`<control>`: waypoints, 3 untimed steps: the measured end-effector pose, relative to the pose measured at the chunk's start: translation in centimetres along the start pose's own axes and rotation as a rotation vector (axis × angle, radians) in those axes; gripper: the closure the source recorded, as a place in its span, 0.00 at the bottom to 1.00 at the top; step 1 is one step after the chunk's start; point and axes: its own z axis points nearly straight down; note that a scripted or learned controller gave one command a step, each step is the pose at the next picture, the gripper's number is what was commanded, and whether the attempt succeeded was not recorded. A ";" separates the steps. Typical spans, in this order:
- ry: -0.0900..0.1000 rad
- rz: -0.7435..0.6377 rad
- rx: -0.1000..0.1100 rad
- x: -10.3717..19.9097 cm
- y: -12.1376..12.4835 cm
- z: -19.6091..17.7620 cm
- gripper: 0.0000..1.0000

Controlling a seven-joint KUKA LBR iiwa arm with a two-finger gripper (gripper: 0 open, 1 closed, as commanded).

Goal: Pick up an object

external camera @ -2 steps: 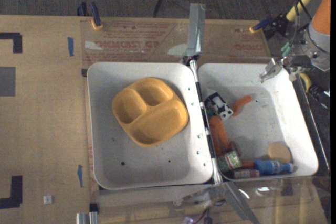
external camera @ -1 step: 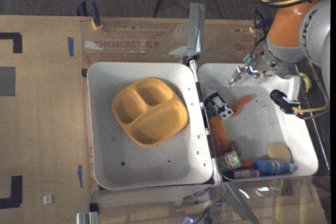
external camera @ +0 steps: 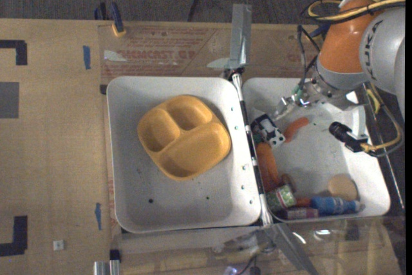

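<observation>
Nearest, a blue plastic bottle (external camera: 335, 205) and a long orange carrot-shaped toy (external camera: 266, 163) crowd the right white bin's (external camera: 380, 193) near edge. The end effector (external camera: 267, 130) hangs low by the divider, probably targeting the carrot; its opening I cannot tell.

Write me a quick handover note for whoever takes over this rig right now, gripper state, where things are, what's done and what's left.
Gripper: low in the right bin, near its left wall; nothing visibly held, finger state unclear.
Right bin: an orange carrot-like piece just right of the gripper, a longer orange piece along the left wall below it, a green-labelled item, a blue bottle lying on its side by the near wall, and a tan round piece.
Left bin: a yellow divided plate.
Done: arm reached into the right bin.
Left: grasp and lift an object.
</observation>
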 end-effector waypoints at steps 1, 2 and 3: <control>0.000 0.177 0.002 -8.2 -2.5 -6.9 0.00; 0.000 0.170 0.000 -3.1 0.3 1.9 0.00; 0.005 0.250 0.001 -7.5 -0.2 1.9 0.00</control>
